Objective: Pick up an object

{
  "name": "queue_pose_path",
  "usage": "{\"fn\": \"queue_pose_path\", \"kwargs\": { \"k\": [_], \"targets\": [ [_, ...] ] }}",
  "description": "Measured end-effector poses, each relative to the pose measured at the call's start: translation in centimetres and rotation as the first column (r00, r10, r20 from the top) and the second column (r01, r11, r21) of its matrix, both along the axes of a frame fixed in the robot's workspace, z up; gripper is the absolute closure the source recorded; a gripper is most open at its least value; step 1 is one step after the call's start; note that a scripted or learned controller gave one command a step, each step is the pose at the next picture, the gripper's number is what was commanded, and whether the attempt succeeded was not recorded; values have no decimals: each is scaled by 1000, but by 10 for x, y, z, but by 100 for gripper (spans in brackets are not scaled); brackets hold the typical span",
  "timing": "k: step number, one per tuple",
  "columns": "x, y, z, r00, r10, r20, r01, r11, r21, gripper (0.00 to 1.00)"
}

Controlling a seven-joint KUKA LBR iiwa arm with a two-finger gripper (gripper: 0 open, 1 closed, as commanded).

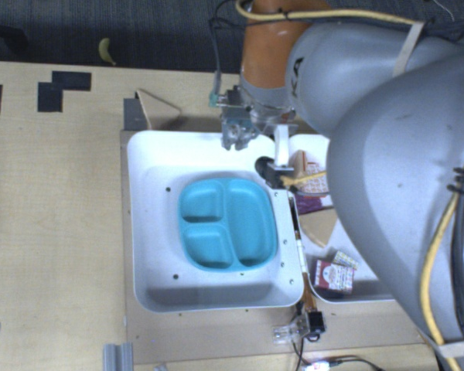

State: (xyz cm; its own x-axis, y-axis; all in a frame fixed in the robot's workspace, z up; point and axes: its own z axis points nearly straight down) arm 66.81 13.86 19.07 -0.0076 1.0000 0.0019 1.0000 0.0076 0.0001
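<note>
A turquoise divided plate (228, 222) lies flat in the middle of the left white bin (151, 207). My gripper (236, 137) hangs over that bin's far rim, behind the plate and apart from it, with nothing seen in it. In the right bin (336, 297), largely hidden under my arm, I see a dark red carton (334, 277) at the near end. A tan wedge-shaped piece (321, 226) and a purple packet (313, 202) lie further back.
My grey arm (394, 130) covers most of the right bin. A small clear clip with cables (298, 329) sits on the bench in front of the bins. Black tape marks (62, 90) are on the bench at the far left.
</note>
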Motion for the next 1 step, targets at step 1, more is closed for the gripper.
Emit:
{"fn": "queue_pose_path", "kwargs": {
  "k": [1],
  "targets": [
    [-79, 10, 3, 1000, -5, 2, 5, 1000, -1, 100]
  ]
}}
